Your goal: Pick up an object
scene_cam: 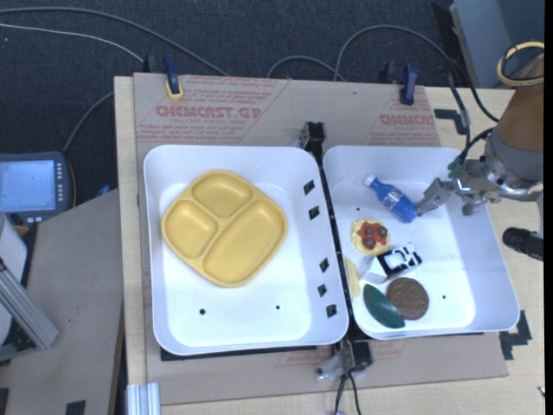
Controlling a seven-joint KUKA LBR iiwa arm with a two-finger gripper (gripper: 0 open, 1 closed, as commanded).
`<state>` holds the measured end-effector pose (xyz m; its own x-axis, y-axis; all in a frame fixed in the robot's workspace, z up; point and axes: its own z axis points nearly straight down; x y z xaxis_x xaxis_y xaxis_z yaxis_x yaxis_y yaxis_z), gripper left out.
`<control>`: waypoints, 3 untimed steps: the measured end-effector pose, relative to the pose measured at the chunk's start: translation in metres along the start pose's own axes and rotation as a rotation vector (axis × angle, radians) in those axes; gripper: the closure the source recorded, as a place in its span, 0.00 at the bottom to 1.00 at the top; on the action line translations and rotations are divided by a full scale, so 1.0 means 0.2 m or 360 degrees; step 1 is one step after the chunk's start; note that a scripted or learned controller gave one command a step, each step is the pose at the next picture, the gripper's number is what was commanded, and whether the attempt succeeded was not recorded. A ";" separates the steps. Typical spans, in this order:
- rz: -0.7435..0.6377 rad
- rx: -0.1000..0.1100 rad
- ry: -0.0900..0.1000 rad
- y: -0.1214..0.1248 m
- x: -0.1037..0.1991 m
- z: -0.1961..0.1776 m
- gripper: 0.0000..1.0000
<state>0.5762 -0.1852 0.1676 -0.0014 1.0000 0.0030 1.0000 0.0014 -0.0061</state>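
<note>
Right now the gripper [436,195] hangs over the right bin [484,258], toward its two o'clock corner; whether it is open or closed, I cannot tell. A blue bottle [390,197] lies just beside it at nine o'clock, not between the fingers. Further toward six o'clock lie a brown disc [407,297] and a green piece [381,307]. In the left bin [173,309] rests a yellow divided plate [225,227].
</note>
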 end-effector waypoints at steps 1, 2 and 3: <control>-0.0001 0.0001 0.0000 0.05 0.02 0.27 0.00; 0.0001 -0.0002 -0.0001 0.04 0.02 0.42 0.00; 0.0001 -0.0010 -0.0002 0.05 0.02 0.35 1.00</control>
<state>0.5861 -0.1803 0.0966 -0.0008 1.0000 0.0017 1.0000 0.0008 0.0004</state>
